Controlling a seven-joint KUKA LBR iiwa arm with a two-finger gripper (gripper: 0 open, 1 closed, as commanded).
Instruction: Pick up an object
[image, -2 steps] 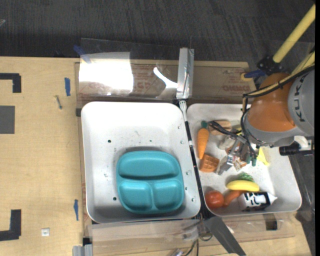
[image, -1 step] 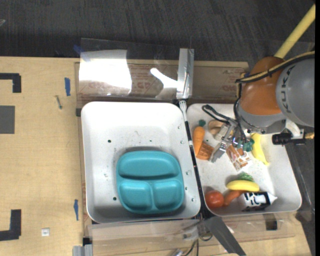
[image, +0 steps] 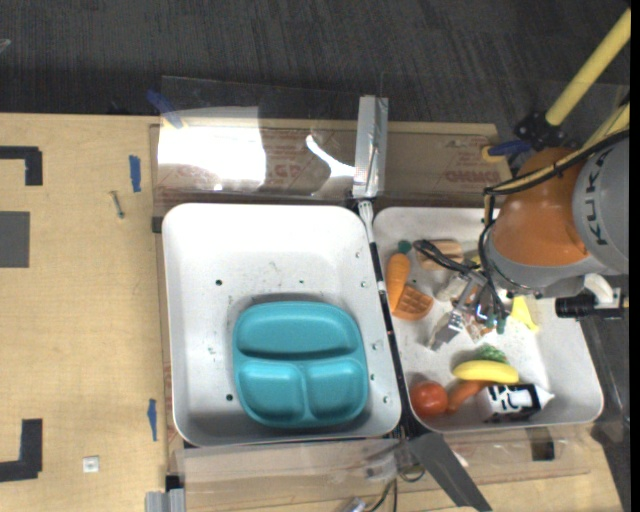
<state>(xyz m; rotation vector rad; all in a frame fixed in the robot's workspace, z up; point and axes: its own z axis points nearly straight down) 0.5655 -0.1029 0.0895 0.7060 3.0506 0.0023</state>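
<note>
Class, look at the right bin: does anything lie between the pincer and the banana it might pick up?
Nothing visible does. The pincer hangs over bare bin floor, and the banana lies just below it in the view, with a small green piece at the banana's upper edge.

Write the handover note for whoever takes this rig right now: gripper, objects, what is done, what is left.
Gripper: low inside the right bin, among the toys; whether it is open or shut is not readable.
Right bin holds a carrot, a banana, a tomato and a black-and-white can.
Left bin holds a teal divided tray.
Done: arm is down over the pile. No object is seen between the fingers.
Left: secure one object and lift it.
</note>
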